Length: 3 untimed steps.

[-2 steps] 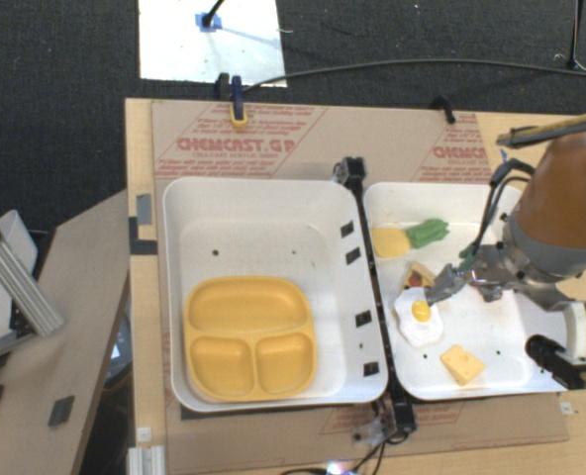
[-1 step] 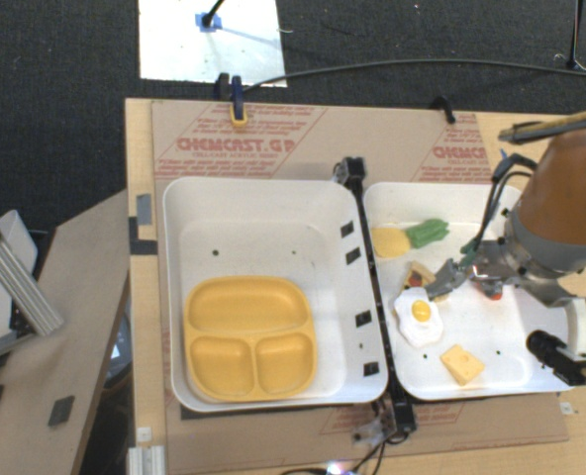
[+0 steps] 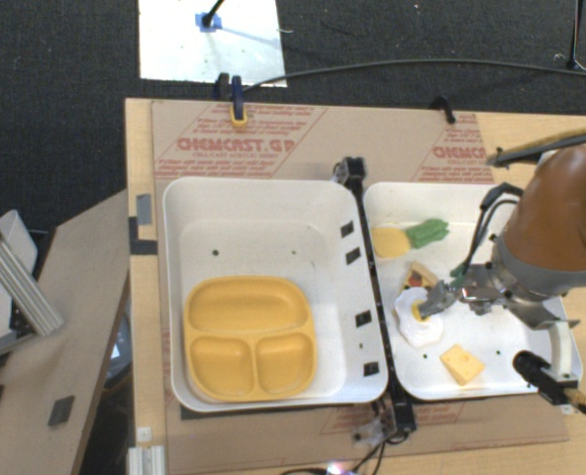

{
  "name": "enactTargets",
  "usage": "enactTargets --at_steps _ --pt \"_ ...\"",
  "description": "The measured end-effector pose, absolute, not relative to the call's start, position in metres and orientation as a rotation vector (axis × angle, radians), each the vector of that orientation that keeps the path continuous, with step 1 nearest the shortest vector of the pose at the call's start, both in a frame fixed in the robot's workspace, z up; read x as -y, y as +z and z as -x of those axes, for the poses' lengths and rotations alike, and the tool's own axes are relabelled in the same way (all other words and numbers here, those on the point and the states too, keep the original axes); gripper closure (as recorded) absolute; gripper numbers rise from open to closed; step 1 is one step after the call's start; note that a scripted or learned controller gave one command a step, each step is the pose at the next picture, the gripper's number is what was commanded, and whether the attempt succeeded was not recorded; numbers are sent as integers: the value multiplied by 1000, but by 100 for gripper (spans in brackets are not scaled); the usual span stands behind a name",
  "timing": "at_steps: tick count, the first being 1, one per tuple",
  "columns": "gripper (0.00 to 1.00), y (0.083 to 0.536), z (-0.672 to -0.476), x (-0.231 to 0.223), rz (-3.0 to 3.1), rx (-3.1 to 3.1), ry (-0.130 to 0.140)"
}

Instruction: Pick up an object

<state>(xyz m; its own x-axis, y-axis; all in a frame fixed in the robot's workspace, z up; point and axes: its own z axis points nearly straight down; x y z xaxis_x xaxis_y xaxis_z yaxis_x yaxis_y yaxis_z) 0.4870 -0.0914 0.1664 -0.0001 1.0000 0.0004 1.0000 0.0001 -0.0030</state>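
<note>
Camera view: yellow tray (image 3: 250, 349) in left bin (image 3: 263, 206); right bin (image 3: 540, 379) with cheese wedge (image 3: 462, 363), gripper (image 3: 430, 305) grip unclear

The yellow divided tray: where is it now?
The yellow divided tray lies in the left bin, toward its front-left corner, across the divider from the gripper.

From my remote station I count two white bins on the worktop: the left bin (image 3: 263, 206) holds one yellow divided tray (image 3: 251, 337); the right bin (image 3: 491, 379) holds one green piece (image 3: 427, 232), two yellow pieces (image 3: 391, 241) (image 3: 462, 364) and one white piece (image 3: 419, 327).
</note>
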Motion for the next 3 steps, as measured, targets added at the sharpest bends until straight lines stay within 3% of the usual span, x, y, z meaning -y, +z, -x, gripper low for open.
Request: enactTargets --at_steps 2,3 --pt "0 83 -495 88 2220 2221 1" --pt "100 95 -496 88 2222 2222 -3"
